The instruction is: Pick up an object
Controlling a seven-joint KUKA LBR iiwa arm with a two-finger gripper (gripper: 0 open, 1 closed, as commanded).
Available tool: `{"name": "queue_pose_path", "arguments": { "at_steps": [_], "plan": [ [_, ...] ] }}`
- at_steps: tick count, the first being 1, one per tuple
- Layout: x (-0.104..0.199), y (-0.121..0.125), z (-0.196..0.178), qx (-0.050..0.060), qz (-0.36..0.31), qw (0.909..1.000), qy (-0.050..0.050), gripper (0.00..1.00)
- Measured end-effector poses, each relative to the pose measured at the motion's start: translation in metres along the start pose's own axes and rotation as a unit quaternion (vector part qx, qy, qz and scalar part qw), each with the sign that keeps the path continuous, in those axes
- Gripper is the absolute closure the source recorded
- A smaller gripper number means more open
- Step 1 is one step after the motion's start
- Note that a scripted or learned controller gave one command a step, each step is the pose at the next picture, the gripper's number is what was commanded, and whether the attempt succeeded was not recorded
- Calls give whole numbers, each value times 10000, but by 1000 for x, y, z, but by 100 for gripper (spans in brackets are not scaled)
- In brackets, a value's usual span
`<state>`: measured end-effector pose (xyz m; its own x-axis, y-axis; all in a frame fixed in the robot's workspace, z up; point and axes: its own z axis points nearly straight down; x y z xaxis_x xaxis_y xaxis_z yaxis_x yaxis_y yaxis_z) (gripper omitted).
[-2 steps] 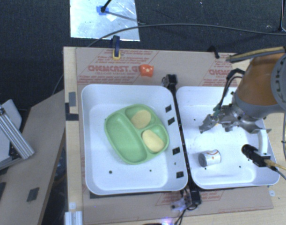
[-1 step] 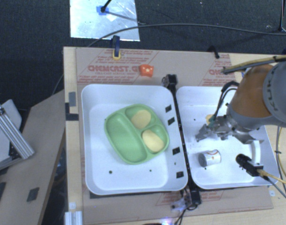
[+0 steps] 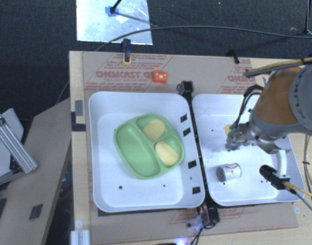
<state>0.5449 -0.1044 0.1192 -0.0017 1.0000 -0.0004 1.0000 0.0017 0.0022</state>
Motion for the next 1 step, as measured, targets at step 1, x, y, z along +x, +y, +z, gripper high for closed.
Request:
{"name": "queue_pose_path", "arguments": {
  "at_steps": [1],
  "plan": [
    [5,11,-56,-24,-16,10000,-3,100]
  ]
}}
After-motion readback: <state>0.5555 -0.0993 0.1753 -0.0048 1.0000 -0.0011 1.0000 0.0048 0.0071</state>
